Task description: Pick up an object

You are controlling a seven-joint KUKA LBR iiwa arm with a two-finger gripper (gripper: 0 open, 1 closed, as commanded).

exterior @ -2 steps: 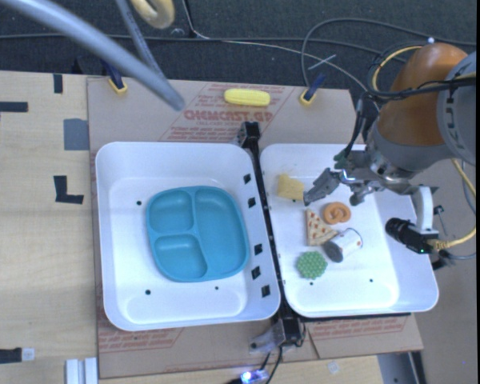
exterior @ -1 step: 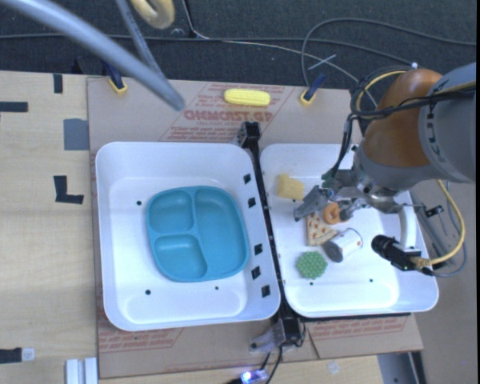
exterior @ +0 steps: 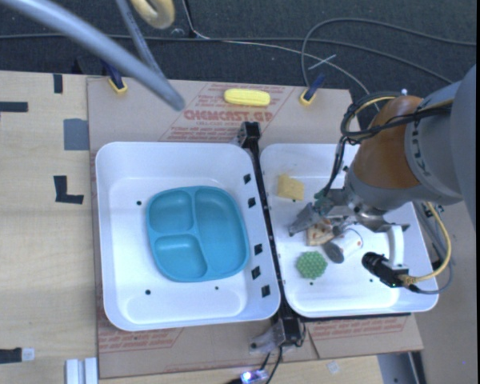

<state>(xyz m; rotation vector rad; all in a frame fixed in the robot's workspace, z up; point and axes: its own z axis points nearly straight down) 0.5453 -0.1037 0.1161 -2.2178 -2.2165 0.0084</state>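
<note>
Your hand [exterior: 314, 219] sits low in the right bin [exterior: 408, 290], its dark fingers spread narrowly over a small brownish object [exterior: 321, 233]; you cannot tell whether that object is actually pinched between them or just lying under the tips. Beside it, touching or nearly so, lies a small white cylinder [exterior: 342, 246]. A green knobbly ball [exterior: 311, 265] rests just below, toward the bin's front, apart from the hand. A pale yellow block [exterior: 290, 187] lies near the bin's back left, well clear of the fingers. Your left bin [exterior: 116, 214] holds a blue divided plate [exterior: 197, 232] with three compartments, lying flat near the middle. On the cardboard behind the bins you see a yellow banana-shaped object [exterior: 246, 97], outside both bins, on the table [exterior: 32, 238]
</note>
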